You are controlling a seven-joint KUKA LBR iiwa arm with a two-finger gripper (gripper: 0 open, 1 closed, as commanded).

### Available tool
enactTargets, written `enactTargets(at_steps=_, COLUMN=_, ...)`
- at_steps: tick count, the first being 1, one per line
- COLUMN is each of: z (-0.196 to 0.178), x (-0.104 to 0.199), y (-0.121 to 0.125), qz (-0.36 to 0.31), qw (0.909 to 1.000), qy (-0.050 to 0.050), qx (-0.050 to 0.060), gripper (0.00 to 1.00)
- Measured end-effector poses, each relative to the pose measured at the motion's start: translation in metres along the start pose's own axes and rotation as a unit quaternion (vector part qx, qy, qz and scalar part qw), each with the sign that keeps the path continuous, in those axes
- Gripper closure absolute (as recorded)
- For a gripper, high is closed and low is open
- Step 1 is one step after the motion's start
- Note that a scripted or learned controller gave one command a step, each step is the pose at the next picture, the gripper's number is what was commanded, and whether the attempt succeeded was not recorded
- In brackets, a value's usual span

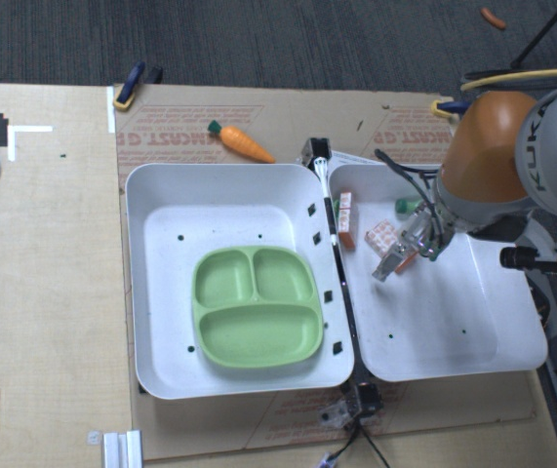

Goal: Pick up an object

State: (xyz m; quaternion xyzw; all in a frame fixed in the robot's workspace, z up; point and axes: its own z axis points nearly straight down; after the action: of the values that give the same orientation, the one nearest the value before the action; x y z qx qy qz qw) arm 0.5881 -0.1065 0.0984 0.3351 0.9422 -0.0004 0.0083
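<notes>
Looks like the pick hasn't really happened yet, as far as I can tell. The arm is reaching down into the right bin (512, 339), and the hand (395, 259) sits low over the bin's back-left part, right next to a small pale packet with pinkish-red print (380, 234). The packet seems to be touching or tucked just under the hand, but I honestly can't tell if it's between the fingers or just lying on the bin floor beside them. Can't tell whether the hand is open or closed either, it's too small and cluttered there.

So my read: approach done, grasp and lift still to go.

The packet itself looks flat, crinkly and light, probably a wrapped snack or sachet. Other candidates in the same bin: a slim red-and-white box (344, 220) against the left wall, and a little green thing (408, 205) near the back wall, partly hidden by cables.

The left bin (151, 291) holds a green divided plate (257, 306), and a toy carrot (242, 141) lies on the worktop behind the bins.
</notes>
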Motion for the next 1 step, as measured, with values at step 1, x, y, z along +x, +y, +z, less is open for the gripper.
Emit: enactTargets(at_steps=1, z=-0.0109, x=-0.0015, y=0.0015, qz=0.002, qw=1.0000, qy=-0.002, qx=-0.002, gripper=1.00)
